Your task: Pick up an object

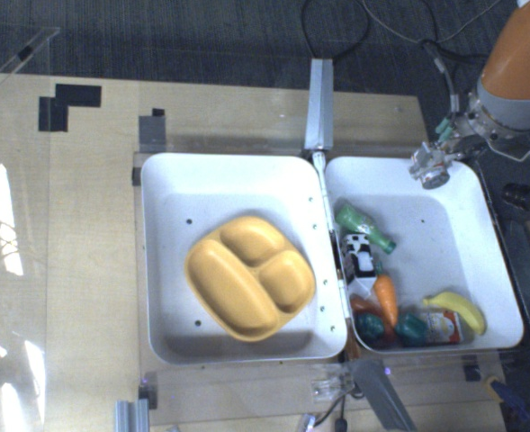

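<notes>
Yellow tray (249,277) fills my left bin (161,241); gripper (429,167) (finger state indeterminate) hovers over right bin's (444,232) upper edge, carrying nothing visible.

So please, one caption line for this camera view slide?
Gripper above right bin's far corner; yellow divided tray in left bin.

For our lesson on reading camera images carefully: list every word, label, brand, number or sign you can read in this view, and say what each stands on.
No text can be read.
Black and white package in the right bin: bears a printed pattern, too small and blurred to read.
Clear wrapper by the banana: any print is too blurred to tell.
Yellow divided tray in the left bin: shows no marking.
</notes>
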Robot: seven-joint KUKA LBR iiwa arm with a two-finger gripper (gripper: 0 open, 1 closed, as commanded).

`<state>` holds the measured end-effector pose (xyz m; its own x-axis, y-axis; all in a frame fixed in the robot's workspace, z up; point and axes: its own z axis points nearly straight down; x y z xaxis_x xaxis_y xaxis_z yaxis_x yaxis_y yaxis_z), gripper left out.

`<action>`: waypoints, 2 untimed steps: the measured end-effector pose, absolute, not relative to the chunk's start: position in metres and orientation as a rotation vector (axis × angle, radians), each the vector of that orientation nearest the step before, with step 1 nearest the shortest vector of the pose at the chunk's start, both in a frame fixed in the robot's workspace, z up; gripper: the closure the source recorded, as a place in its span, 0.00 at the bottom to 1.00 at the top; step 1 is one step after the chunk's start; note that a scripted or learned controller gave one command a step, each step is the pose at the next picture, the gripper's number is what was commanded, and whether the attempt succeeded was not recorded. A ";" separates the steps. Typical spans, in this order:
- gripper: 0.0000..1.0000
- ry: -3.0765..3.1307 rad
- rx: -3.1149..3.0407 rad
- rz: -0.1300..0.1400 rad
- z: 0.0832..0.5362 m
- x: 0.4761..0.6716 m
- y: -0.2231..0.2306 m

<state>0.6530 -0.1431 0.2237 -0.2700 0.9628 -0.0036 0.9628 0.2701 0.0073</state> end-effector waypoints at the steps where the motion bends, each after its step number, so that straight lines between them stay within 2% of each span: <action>1: 1.00 2.456 1.949 0.004 0.238 0.639 -0.168; 2: 1.00 2.433 1.977 0.004 0.216 0.671 -0.174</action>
